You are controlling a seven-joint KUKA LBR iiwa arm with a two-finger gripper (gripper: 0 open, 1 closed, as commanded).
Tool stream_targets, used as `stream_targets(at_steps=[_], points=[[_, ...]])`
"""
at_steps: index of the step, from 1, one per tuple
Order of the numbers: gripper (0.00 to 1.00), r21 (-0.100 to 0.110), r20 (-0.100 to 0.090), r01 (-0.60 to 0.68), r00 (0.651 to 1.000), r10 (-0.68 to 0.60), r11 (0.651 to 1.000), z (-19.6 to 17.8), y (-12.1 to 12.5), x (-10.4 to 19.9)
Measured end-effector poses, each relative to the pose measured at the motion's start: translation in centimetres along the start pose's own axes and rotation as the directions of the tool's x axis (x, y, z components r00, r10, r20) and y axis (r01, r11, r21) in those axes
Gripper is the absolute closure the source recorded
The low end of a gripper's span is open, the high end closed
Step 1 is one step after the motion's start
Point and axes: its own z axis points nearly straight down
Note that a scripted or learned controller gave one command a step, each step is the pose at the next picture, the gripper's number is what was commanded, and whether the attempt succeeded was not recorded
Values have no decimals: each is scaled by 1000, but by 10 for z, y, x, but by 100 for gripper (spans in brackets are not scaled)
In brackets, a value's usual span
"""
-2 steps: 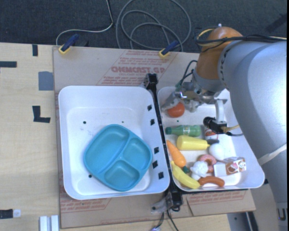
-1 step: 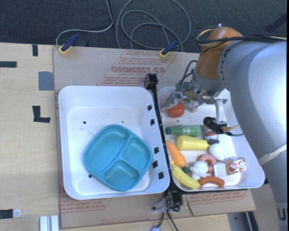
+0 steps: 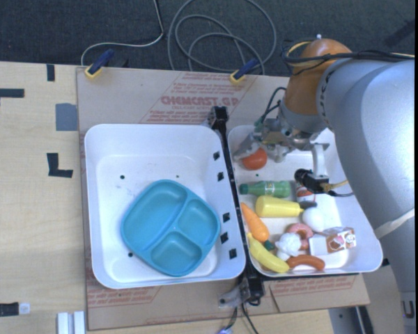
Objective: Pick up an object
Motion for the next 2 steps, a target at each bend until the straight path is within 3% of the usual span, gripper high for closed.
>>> stream_targets(at_steps=[2], points=[[0,0,4,-2,1000,2,1000,0,0,1]])
